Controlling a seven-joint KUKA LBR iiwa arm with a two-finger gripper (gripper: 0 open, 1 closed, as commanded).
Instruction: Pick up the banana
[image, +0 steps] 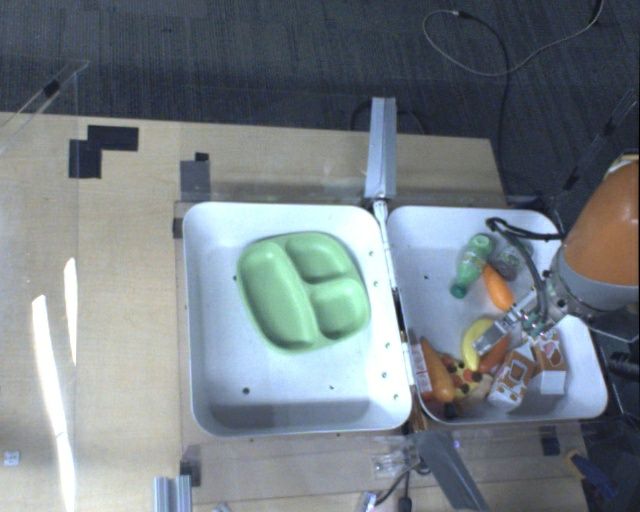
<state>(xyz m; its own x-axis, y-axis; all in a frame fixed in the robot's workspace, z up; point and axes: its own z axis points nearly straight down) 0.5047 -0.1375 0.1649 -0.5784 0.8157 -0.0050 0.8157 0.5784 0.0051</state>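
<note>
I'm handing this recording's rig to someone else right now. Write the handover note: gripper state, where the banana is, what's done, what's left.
Gripper: low in the right bin, just right of the banana.
Banana: lying in the right bin's lower middle, among the carrot, green bottle and cartons.
Left bin: holds the green divided tray.
Done: approach. Left: grasp and lift the banana.

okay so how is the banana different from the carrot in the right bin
The banana is yellow and curved; the carrot is orange and straight. The banana lies lower in the bin, by the gripper, while the carrot lies higher, beside the green bottle. Both lie flat in the right bin.
</note>
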